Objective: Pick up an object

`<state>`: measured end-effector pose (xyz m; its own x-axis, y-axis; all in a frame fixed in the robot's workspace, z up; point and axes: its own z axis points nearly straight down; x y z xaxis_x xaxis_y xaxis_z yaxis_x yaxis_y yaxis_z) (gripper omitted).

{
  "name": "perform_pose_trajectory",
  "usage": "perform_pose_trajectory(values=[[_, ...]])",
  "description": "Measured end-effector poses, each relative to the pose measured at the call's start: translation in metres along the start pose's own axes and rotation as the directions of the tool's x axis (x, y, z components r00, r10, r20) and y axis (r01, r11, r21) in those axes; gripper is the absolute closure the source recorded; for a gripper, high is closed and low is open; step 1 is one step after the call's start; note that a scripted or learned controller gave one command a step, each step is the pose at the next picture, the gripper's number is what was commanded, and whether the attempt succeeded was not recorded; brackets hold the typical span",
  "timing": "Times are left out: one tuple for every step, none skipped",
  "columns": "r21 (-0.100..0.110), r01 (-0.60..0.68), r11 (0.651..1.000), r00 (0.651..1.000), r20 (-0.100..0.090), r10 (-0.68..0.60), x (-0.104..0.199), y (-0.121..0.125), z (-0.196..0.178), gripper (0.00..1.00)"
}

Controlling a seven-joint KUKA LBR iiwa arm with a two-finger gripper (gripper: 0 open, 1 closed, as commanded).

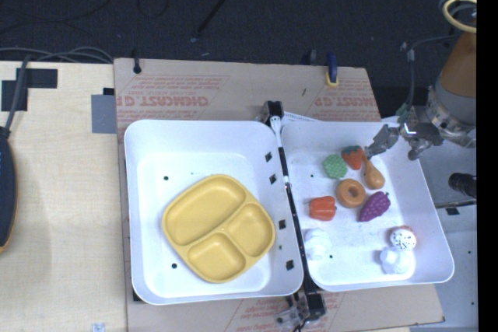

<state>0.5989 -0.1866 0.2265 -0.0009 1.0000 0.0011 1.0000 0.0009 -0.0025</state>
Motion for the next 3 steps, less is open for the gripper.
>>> perform_pose_trajectory(values=[[0.008,0.000,1.000,1.000,-0.001,0.000,-0.026,0.015,0.138,0.00],[0.001,0.000,1.000,1.000,0.000,0.000,-0.027,0.017,0.120,1.00],[0.000,0.004,1.000,1.000,0.000,-0.004,0.055,0.037,0.138,1.00]])
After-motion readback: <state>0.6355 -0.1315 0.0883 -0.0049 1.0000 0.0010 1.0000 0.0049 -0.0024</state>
